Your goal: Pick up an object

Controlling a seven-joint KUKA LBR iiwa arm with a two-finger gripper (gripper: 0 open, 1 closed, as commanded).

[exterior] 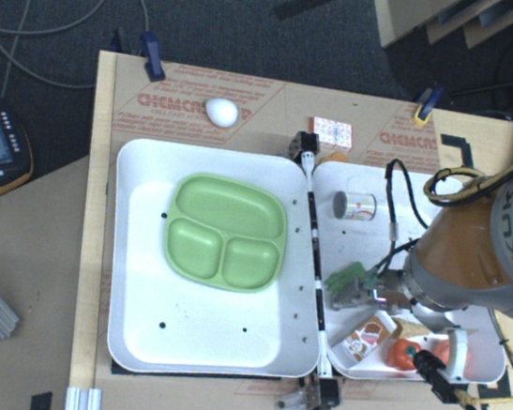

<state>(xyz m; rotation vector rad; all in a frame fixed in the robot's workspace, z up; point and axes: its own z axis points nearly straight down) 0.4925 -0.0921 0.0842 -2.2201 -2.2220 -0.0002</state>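
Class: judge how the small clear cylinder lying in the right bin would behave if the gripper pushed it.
The clear cylinder lies on its side, so it would probably roll. It looks small and see-through, so likely light. Its smooth wall may slip between fingers.

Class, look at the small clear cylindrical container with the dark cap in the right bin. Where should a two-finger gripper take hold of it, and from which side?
Grip the small clear cylindrical container across its round body, coming straight down from above. It appears to lie on its side, dark cap toward the left bin, apart from the other items, so fingers would likely fit on either long side.
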